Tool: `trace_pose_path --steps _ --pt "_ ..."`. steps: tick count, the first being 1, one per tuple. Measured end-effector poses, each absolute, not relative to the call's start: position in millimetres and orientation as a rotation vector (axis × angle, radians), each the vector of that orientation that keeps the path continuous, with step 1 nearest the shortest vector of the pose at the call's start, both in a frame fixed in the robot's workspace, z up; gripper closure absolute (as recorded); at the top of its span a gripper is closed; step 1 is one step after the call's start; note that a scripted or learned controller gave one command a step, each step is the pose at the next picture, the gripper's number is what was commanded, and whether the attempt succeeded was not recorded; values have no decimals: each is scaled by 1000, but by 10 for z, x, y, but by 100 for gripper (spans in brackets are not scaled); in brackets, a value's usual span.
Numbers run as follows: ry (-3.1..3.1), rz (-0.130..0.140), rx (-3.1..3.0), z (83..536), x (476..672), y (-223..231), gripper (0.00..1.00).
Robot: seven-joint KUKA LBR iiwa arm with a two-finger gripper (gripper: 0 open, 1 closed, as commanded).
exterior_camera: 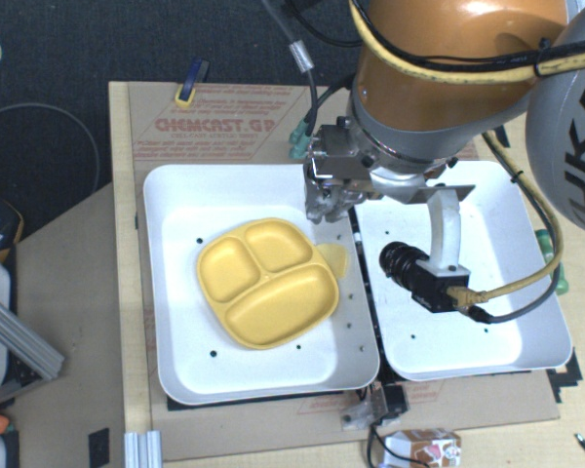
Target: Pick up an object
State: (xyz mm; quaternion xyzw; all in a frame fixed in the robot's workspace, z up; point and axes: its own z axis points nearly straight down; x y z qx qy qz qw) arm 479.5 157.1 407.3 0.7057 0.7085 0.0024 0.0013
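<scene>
- The yellow divided tray (pixel 266 283) lies flat in the left bin (pixel 171 203), its upper right edge near the divider.
- The gripper (pixel 324 206) hangs just above that corner; whether it is spread or pinching, I cannot tell.
- Nothing looks lifted yet: grasp and raise remain.
</scene>
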Motion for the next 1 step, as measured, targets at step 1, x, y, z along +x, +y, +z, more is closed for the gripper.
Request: trace_pose_path --steps 1 --pt "2223 3 2217 4153 4797 1555 100"
